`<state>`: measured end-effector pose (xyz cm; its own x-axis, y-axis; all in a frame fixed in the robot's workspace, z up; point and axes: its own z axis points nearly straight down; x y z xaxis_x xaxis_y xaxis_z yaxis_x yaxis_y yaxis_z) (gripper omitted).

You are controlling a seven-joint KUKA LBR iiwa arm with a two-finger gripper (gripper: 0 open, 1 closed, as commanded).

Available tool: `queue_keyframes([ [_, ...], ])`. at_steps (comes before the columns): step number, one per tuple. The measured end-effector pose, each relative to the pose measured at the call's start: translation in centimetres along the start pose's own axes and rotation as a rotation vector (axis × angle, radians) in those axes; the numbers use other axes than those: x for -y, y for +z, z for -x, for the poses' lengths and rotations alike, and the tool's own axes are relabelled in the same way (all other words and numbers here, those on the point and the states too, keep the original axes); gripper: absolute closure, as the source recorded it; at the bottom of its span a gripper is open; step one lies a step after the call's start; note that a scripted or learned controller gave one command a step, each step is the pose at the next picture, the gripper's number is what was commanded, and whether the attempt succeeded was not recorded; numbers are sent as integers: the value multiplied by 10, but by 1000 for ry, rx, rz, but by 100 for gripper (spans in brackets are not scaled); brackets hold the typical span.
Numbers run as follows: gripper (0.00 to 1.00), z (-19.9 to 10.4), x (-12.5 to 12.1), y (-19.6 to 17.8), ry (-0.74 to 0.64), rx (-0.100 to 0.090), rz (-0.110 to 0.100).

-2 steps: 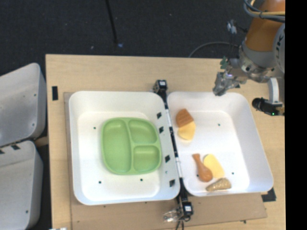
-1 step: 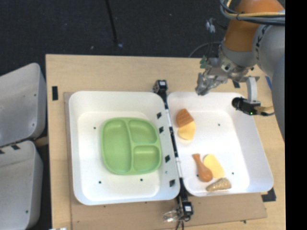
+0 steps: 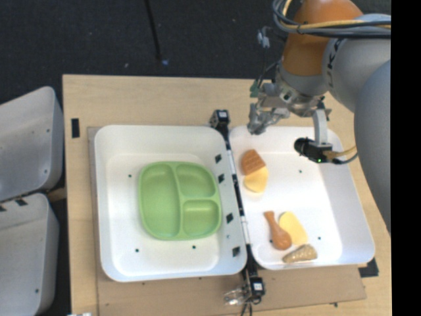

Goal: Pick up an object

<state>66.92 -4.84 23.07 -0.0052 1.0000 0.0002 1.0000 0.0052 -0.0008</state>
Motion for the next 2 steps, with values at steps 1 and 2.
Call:
queue_keyframes([
  [1,100,-61,-4,-10,-2,-1,3],
  [2,100,-110,-10,0,-1,0,3],
])
